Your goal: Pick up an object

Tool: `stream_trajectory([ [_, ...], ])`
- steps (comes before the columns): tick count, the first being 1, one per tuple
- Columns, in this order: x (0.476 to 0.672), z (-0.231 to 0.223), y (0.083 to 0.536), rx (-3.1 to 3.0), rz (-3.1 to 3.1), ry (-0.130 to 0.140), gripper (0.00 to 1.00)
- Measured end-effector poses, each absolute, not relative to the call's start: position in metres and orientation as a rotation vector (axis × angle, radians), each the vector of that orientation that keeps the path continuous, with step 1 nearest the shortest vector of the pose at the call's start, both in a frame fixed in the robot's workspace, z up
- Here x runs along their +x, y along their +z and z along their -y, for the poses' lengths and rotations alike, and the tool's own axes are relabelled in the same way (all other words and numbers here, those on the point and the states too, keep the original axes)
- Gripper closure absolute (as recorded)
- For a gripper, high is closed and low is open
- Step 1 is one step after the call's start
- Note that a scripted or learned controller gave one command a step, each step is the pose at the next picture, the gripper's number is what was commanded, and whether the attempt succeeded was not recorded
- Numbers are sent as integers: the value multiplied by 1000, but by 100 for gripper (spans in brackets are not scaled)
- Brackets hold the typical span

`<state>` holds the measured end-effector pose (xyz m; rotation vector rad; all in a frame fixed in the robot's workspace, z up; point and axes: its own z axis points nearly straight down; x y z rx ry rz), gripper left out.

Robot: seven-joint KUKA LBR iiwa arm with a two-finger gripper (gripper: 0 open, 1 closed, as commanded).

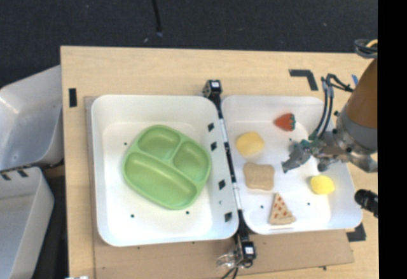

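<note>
The right bin [254,220] holds a red strawberry [285,121] at the back, a yellow round piece [250,143], a tan bread slice [259,176], a pizza wedge [280,210] at the front and a yellow lemon [322,184]. My gripper [294,160] hangs over the middle of this bin, between the strawberry and the lemon, to the right of the bread slice. Nothing shows between its fingers.
The left bin [108,220] bears a green divided plate [166,166]. A black divider with clips [222,157] runs between the bins. Cables [327,106] trail from the arm over the right bin's back right corner.
</note>
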<state>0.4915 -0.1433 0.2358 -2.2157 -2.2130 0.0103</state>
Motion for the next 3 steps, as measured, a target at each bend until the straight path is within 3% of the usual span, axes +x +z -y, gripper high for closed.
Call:
stream_trajectory([
  [1,494,143,242,-2220,2225,-2,0],
  [3,499,145,145,-2224,2216,5,0],
])
